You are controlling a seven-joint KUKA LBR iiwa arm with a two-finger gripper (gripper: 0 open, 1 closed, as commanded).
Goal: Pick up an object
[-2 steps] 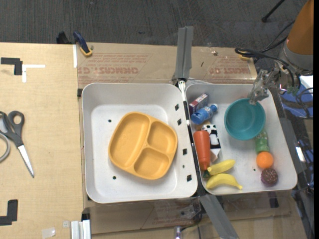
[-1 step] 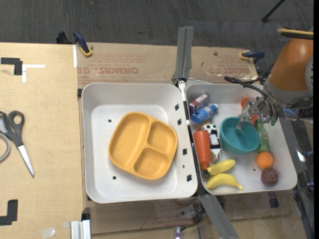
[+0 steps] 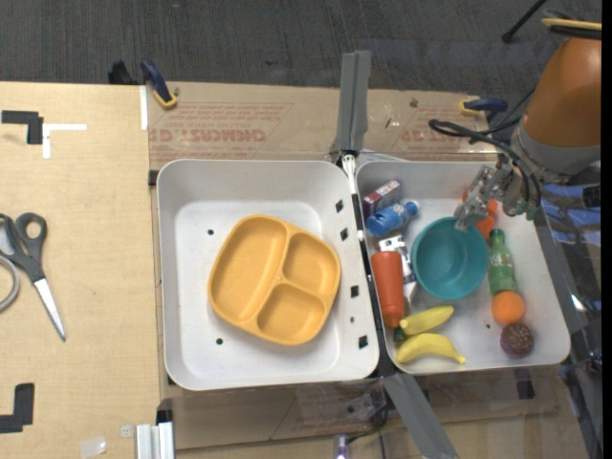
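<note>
Left bin (image 3: 182,285): yellow divided plate (image 3: 275,279), nothing else. Right bin (image 3: 547,256): blue bottle (image 3: 390,218), orange cylinder (image 3: 388,289), bananas (image 3: 426,337), teal bowl (image 3: 450,258), green bottle (image 3: 500,264), orange (image 3: 509,307), dark ball (image 3: 516,338). End effector (image 3: 483,199) hangs over the bowl's far rim; opening cannot be told, nothing visibly held. Step judged: approach. Next: descend onto one item and close.

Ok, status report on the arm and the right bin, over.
Gripper over right bin, above teal bowl rim. Nothing seen between fingers. Green bottle, orange crowd close beside.
</note>
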